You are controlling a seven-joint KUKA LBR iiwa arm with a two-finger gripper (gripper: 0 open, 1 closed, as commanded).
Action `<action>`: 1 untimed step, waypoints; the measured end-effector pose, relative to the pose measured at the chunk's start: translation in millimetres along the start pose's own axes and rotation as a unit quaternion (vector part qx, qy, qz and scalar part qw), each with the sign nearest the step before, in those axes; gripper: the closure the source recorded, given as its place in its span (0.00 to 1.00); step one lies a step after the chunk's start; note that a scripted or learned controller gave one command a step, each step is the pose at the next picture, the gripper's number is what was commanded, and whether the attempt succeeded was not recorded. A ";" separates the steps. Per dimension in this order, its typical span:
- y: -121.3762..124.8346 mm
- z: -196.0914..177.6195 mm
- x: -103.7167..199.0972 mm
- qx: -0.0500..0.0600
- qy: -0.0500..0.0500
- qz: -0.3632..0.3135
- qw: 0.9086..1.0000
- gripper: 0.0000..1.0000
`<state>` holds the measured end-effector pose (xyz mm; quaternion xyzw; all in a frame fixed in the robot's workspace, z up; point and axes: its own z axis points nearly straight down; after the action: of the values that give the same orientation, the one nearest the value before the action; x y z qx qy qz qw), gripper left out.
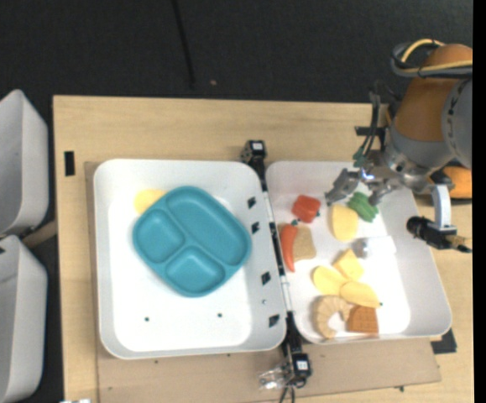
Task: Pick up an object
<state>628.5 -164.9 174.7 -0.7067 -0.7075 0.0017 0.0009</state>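
Over the right bin (423, 296), the end effector (362, 188) hangs above a green piece (363, 206).

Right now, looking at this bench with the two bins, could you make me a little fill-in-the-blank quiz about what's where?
The blue divided tray lies in the ____ bin.
The gripper hovers over a ____ item in the right bin.
Peeking from under the tray's upper-left edge is a ____ piece.

Missing words: left; green; yellow
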 end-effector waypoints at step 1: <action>-6.7 54.5 -9.2 -0.001 0.000 0.001 1.000 0.00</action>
<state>621.5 -174.2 120.3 -0.7074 -0.7068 0.0015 0.0001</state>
